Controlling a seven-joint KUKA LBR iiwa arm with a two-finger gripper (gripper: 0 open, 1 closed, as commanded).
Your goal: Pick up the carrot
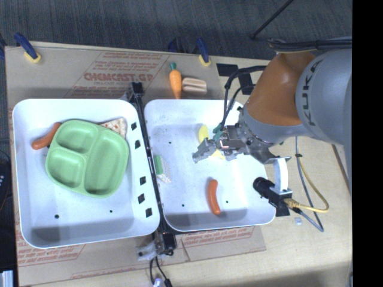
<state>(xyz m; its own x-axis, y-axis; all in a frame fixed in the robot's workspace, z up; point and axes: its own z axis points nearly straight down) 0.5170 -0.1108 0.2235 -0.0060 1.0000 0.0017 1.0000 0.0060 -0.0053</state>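
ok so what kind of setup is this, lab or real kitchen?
Most likely a lab pick-and-place bench, not a kitchen: two white bins clipped onto cardboard, toy food like the carrot and green divided plate, and cabling trailing from the arm.

carrot (175, 81) behind right bin (179, 214) — on bench | plate (88, 158) in left bin (30, 220)

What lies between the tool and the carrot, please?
In the camera view, the tool hovers in the right bin; the carrot sits outside, beyond its far rim. Between them lie bare bin floor and that rim.
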